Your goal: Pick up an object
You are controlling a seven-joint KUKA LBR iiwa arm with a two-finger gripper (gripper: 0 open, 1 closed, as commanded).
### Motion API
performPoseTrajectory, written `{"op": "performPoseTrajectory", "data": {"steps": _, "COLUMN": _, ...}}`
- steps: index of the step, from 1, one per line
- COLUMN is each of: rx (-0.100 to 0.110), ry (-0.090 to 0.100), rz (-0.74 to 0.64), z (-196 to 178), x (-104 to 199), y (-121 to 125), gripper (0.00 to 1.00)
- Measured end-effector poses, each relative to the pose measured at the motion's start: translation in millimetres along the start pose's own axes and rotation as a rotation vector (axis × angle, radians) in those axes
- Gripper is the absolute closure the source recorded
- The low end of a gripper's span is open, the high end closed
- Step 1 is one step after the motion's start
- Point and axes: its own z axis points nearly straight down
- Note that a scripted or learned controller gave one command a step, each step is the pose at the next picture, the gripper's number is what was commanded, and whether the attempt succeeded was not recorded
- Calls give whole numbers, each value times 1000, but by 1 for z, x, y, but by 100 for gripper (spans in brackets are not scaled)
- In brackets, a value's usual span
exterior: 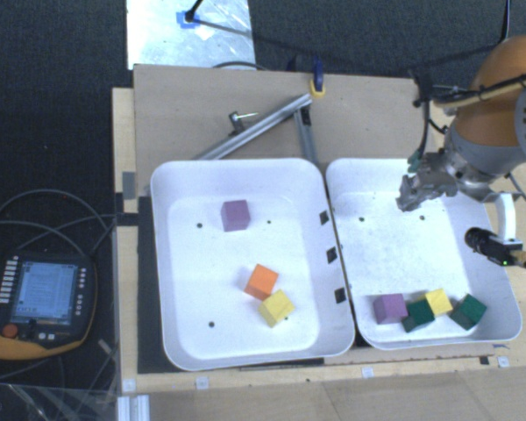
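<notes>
Gripper (410, 195) well apart from purple block (389, 307) below

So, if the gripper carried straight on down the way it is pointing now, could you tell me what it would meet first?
Probably just the bare floor of the right bin. The gripper hangs over that bin's far part, and the nearest blocks, the purple one and its neighbours, sit well toward the near rim. Depth is hard to judge from one view.
</notes>
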Motion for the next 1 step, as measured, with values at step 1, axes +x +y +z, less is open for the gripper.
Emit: {"op": "performPoseTrajectory", "data": {"steps": 1, "rx": -1, "ry": 0, "rz": -1, "z": -6, "x": 62, "y": 17, "gripper": 100}}
